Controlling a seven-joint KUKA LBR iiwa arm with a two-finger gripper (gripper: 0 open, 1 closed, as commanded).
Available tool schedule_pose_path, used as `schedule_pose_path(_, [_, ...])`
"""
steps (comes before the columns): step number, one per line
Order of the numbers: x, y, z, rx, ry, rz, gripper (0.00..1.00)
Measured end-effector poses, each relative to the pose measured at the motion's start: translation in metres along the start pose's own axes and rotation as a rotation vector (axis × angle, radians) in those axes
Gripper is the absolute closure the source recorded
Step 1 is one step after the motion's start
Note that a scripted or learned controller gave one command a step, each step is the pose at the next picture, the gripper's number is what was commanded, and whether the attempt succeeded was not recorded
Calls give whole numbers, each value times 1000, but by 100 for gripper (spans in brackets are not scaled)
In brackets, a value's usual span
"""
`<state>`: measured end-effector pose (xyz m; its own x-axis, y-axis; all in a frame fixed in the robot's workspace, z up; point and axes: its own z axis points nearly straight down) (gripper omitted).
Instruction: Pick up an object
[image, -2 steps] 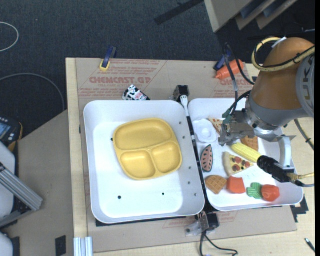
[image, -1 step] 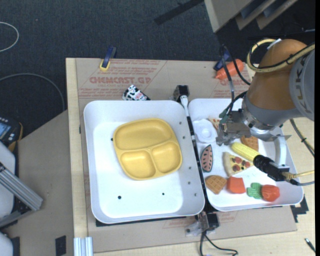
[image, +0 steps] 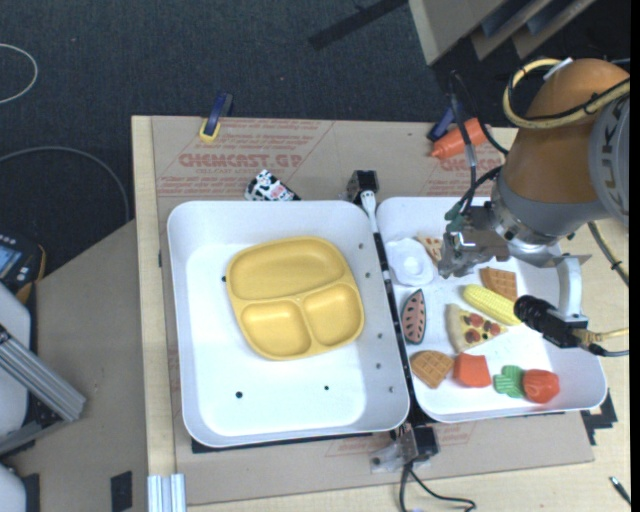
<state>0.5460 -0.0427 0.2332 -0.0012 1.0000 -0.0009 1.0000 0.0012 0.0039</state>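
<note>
The right bin (image: 590, 385) holds toy food: a white cup-like piece (image: 408, 265), a watermelon slice (image: 414, 315), a pizza slice (image: 472, 327), a corn cob (image: 490, 302), a waffle piece (image: 498, 281), a brown cookie (image: 431, 367), a red block (image: 473, 371) and a tomato with green leaves (image: 528, 383). My gripper (image: 455, 255) hangs low over the back of this bin, just right of the white piece and above a small brown item (image: 431, 246). Nothing shows between its fingers.
The left bin (image: 200, 390) carries a yellow three-compartment plate (image: 293, 296). A black clamp (image: 362, 186) sits at the bins' back joint. A small black-and-white object (image: 268, 187) and a blue-yellow clip (image: 213, 121) lie on the cardboard behind. The arm's orange band (image: 560, 120) looms over the right bin's back.
</note>
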Motion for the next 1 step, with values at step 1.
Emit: schedule_pose_path(1, [2,-5,-2,5,2,1,100])
